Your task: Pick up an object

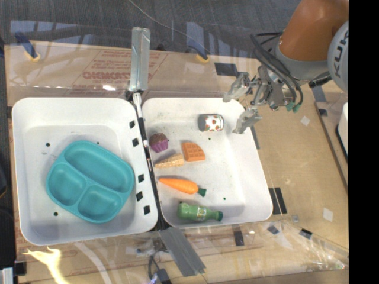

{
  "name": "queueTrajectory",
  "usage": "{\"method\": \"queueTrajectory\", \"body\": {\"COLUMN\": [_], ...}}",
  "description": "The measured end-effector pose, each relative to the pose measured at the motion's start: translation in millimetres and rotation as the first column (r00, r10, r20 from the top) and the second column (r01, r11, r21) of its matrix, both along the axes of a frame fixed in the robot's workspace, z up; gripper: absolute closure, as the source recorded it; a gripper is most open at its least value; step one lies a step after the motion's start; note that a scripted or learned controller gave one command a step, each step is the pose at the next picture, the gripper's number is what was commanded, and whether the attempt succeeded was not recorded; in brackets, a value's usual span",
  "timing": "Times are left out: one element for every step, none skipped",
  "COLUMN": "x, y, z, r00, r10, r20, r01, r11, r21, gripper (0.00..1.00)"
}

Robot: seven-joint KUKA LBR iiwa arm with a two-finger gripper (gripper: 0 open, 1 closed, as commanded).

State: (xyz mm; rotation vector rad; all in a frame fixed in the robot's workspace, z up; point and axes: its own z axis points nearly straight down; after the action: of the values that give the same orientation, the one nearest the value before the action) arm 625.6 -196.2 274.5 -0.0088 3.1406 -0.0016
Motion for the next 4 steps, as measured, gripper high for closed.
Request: {"method": "queueTrajectory", "body": {"x": [34.7,37.0,22.1,23.9], "y": [5.7,7.8,96.6,156.7], "z": [-174.4,-161.8,-182.0,-78.5], "r00": [0.986,0.987,0.870,0.647], "r10": [-0.168,-0.159,-0.493,-0.762], "r20": [0.012,0.016,0.000,0.003], "r01": [0.168,0.159,0.493,0.762], "r11": [0.986,0.987,0.870,0.647], "r21": [-0.001,-0.002,0.002,0.006], "gripper": [0.00,1.00,1.00,1.00]}}
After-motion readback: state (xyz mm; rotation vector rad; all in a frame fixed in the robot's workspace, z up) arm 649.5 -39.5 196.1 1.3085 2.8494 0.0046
